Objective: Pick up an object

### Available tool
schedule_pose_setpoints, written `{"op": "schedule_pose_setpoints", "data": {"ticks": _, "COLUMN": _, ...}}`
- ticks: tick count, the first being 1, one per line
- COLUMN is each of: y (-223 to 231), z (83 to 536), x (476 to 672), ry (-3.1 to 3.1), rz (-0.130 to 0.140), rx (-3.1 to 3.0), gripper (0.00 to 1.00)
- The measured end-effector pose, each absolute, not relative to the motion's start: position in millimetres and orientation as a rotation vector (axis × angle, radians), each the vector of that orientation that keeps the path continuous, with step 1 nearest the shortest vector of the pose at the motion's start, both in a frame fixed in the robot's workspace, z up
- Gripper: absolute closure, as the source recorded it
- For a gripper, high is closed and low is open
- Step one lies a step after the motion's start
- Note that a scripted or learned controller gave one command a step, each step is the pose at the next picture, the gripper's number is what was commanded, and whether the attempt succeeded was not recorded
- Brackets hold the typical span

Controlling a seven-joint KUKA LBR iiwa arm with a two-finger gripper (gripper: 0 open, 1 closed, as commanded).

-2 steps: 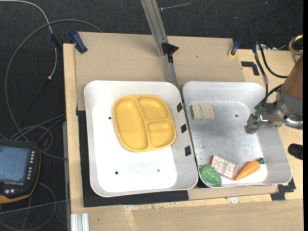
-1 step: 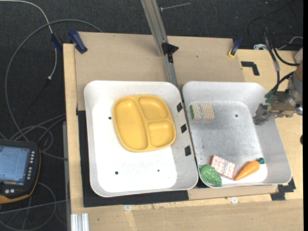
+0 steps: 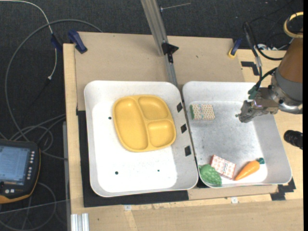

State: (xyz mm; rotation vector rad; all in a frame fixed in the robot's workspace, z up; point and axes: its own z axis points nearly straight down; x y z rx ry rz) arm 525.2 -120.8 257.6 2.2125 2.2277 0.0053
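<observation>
The right bin [image 3: 269, 129] holds a small patterned block with a green end [image 3: 201, 112] near its back left. Along its front edge lie a green leafy toy [image 3: 210, 175], a pink-and-white packet [image 3: 223, 167] and an orange carrot [image 3: 248, 169]. My gripper [image 3: 245, 113] hangs over the right bin's back right part, roughly level with the patterned block and well to its right. Nothing shows between its fingers.
The left bin [image 3: 98, 167] carries a yellow divided plate [image 3: 144, 121]. A metal pole [image 3: 159, 28] slants in from the top down to the gap between the bins. Cables and a tablet [image 3: 17, 170] lie off the bench at left.
</observation>
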Motion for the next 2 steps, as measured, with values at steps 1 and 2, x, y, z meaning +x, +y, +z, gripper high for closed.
{"op": "schedule_pose_setpoints", "data": {"ticks": 1, "y": -58, "z": 254, "x": 536.9, "ry": 2.232, "rz": 0.003, "rx": 2.213, "gripper": 1.0}}
{"op": "schedule_pose_setpoints", "data": {"ticks": 2, "y": -9, "z": 241, "x": 537.3, "ry": 2.231, "rz": 0.0, "rx": 2.218, "gripper": 1.0}}
